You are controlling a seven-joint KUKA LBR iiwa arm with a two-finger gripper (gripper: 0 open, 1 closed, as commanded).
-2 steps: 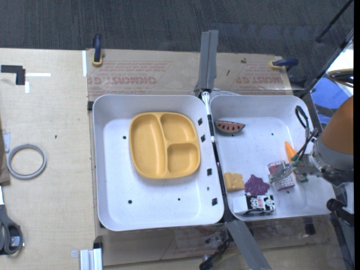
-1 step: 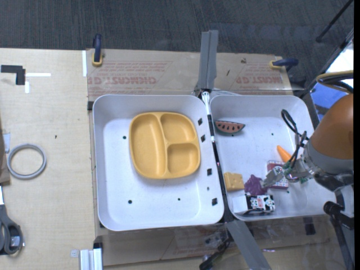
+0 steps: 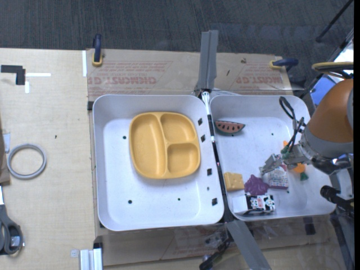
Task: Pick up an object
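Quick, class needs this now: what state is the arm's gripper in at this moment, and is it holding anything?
Gripper: low in the right bin, over the small pile of items; open or closed, and any hold, cannot be told.

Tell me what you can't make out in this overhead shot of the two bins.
- Gripper, camera view: too small and cluttered to tell open from shut, or whether it holds anything.
- Small orange and green bits in the right bin: partly hidden by the arm, unidentifiable.
- Scissors: cut off by the left edge.
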